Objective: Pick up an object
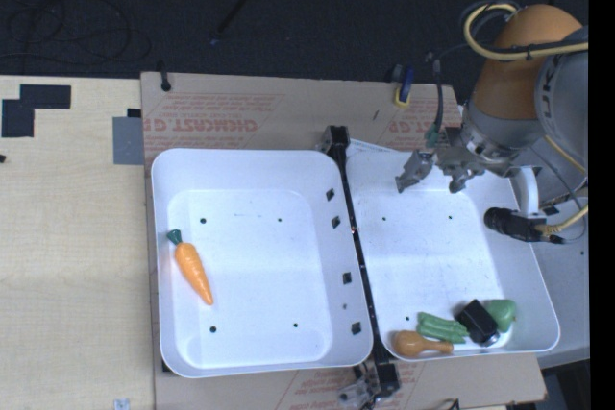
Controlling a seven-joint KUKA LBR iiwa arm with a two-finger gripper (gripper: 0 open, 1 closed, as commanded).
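Observation:
An orange toy carrot (194, 271) with a green top lies near the left wall of the left bin (245, 168). In the right bin (432, 235), at the near right corner, sit a green pod-shaped piece (442, 327), a small black block (477, 321), a green rounded piece (502, 310) and an orange-brown pear-shaped piece (419, 344). My gripper (434, 172) hangs over the far edge of the right bin with its fingers spread open and nothing between them. It is well away from every object.
A black divider rail (348, 245) runs between the two bins. Brown cardboard (250, 110) lies under them. The arm's grey body and orange band (524, 62) stand at the upper right, with cables and a black fitting (514, 224) over the right bin's right side.

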